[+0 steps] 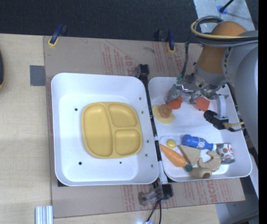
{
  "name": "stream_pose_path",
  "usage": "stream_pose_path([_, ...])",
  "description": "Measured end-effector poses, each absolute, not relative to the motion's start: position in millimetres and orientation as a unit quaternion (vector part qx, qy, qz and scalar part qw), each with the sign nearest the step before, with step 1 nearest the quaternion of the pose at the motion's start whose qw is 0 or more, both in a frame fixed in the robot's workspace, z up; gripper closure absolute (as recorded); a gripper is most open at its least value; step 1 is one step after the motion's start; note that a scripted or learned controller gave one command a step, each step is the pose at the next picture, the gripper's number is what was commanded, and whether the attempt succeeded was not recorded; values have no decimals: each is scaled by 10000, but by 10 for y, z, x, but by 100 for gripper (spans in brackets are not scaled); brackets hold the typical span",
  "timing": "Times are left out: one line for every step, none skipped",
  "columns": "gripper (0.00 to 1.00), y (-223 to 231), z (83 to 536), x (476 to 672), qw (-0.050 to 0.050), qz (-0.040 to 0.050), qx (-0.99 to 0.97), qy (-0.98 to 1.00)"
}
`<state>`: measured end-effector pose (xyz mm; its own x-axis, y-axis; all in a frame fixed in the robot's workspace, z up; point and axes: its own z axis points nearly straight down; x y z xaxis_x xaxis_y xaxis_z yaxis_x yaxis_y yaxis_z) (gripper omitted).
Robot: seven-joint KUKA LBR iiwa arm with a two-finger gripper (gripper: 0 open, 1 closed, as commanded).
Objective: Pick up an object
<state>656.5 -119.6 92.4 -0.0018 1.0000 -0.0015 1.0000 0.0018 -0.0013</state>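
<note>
A: Largest entries first?

B: Bench (pixel 21 139), pale and flat. Left bin (pixel 63 125), shallow, white, bearing a yellow divided plate (pixel 112 127). Right bin (pixel 236 171), same make, crowded along its near side. Arm (pixel 217 50), entering from the right, hanging over the right bin's far end.

A: Gripper?

B: Gripper (pixel 187 91), low over the far part of the right bin. Open or shut: cannot tell.

A: Nearest candidate?

B: Red-orange piece (pixel 174 103), just beside the gripper, off toward the near-left. Compact, no clear long axis. Second red piece (pixel 202 103) close on the other side.

A: Room around it?

B: Tight, judging by neighbours: tan round piece (pixel 163 112) just beside, bin wall near. Smooth bin floor, likely to let it slide. Blue bottle (pixel 196 142) and carrot (pixel 173 155) well apart, nearer the front.
</note>
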Motion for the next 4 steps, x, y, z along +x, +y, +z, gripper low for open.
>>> stream_pose_path([0, -1275, 924, 6566, 4, -7, 7064, 7078])
stream_pose_path([0, -1195, 921, 6562, -14, -14, 7056, 7087])
stream_pose_path([0, -1399, 925, 6565, 6, -8, 7066, 7076])
stream_pose_path([100, -1394, 1036, 6571, 12, -10, 7050, 7092])
